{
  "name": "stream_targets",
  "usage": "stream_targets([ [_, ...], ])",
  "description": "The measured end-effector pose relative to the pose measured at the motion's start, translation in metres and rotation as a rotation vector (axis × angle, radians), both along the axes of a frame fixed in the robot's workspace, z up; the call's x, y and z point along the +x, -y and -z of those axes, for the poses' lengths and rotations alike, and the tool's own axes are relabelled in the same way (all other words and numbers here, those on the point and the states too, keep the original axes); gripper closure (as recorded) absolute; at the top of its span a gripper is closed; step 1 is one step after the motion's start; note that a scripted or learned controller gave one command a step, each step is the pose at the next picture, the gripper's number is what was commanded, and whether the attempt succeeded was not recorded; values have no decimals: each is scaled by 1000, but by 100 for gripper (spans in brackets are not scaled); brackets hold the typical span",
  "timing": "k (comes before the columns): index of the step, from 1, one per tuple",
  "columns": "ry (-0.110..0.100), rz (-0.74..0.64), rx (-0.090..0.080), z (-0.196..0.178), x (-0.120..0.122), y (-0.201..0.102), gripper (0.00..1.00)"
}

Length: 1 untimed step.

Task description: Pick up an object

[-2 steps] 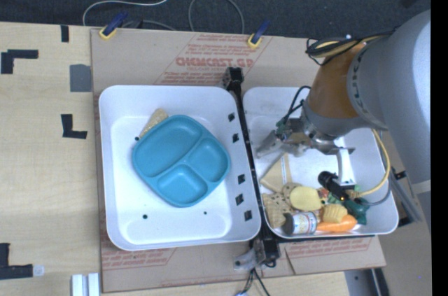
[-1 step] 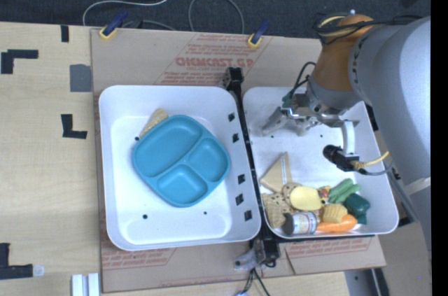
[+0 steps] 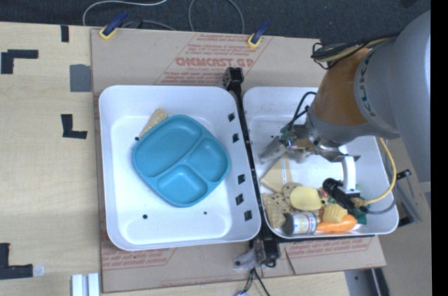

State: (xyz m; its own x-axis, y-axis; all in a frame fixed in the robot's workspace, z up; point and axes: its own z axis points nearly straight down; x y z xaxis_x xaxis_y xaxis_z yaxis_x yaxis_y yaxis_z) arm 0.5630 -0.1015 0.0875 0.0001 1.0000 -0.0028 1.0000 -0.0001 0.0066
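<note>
Two shallow white bins sit side by side on a brown cardboard sheet (image 3: 210, 57) with red print, laid on the pale wooden surface (image 3: 42, 148). The left bin (image 3: 126, 217) holds one blue plastic plate with three compartments (image 3: 183, 160) and one tan flat piece (image 3: 154, 121) that pokes out from under the plate's far left edge. The right bin (image 3: 266, 113) holds five loose things, crowded in its near half. There is one tan wedge (image 3: 271, 179), one brown biscuit with holes (image 3: 276, 203) just near of it, one yellow rounded lump (image 3: 304, 199) beside the biscuit, one silver can lying on its side (image 3: 302, 223), and one orange carrot-shaped piece (image 3: 336, 224) at the near right wall. One yellow clip (image 3: 108, 31) and one blue clip (image 3: 259, 30) grip the sheet's far edge. The grey arm with its orange band (image 3: 336, 99) leans in from the right over the right bin. Its gripper (image 3: 276, 150) points left, low above the bin floor just far of the tan wedge. I cannot tell whether the gripper is spread or closed.
</note>
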Motion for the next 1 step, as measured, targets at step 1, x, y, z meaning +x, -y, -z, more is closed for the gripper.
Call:
stream_targets([
  [1, 8, -4, -1, -92, 98, 5, 0],
])
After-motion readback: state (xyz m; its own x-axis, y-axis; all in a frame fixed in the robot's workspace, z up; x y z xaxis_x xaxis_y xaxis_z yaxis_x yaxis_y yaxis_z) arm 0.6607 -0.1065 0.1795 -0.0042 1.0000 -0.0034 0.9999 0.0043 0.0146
